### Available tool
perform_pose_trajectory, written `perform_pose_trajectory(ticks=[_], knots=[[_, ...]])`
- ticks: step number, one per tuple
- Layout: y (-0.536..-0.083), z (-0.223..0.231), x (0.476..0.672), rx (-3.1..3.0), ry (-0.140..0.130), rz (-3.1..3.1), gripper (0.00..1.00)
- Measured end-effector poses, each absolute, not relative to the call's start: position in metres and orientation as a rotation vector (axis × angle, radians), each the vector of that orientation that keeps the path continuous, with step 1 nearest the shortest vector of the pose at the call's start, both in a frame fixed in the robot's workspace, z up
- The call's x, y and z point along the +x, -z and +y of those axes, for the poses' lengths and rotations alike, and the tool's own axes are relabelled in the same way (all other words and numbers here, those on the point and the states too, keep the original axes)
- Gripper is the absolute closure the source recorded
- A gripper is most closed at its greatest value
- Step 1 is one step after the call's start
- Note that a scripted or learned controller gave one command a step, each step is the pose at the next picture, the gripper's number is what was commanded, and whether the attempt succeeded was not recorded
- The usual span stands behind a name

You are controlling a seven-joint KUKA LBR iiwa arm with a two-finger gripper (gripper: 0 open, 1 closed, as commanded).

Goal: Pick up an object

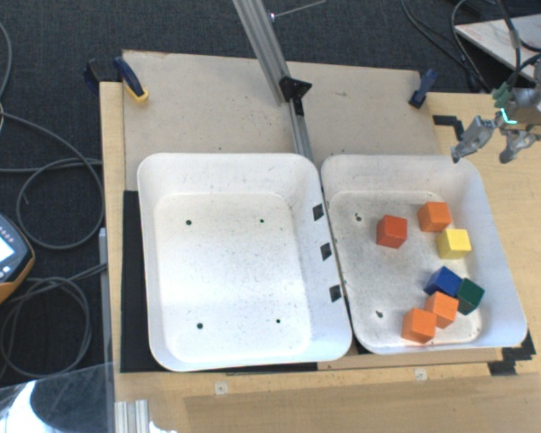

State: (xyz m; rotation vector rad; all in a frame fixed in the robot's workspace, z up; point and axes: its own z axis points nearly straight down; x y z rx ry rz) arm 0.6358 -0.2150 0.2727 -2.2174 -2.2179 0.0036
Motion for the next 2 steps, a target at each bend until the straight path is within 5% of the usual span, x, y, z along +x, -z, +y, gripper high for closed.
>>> perform_pose_trajectory(ticks=[1, 2], knots=[[-0.276, -0.215, 0.637, -2.219, -0.002, -2.222, 0.0], [-0.228, -0.205, 0.635, -2.216, -0.004, -2.22, 0.0]])
